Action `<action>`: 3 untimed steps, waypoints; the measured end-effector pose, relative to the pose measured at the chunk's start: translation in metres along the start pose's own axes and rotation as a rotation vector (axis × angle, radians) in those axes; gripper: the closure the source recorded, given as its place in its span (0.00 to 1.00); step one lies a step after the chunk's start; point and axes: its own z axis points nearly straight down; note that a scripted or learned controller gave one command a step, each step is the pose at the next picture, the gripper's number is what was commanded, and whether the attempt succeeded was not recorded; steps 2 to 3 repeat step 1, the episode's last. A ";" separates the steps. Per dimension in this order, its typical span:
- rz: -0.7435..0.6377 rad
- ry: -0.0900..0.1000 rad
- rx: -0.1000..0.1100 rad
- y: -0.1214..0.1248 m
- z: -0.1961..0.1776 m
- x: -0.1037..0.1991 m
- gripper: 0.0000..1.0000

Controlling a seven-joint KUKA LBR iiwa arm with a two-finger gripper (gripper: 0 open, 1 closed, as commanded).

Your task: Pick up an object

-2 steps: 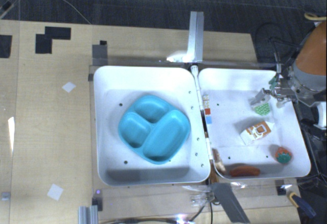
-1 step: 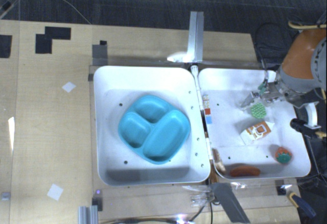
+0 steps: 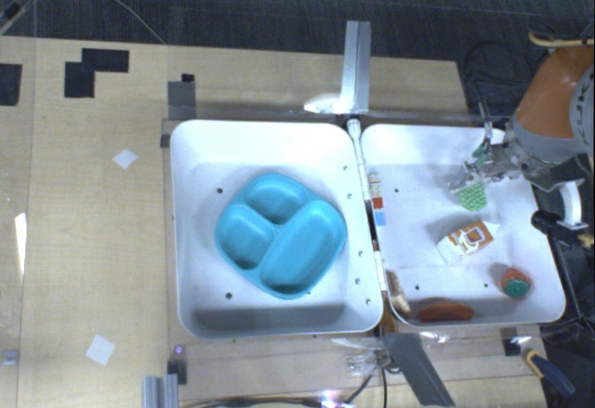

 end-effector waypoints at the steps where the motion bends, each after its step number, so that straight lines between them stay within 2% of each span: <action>1: 0.296 0.002 0.010 0.056 -0.082 0.037 1.00; 3: 0.296 0.002 0.010 0.056 -0.082 0.037 1.00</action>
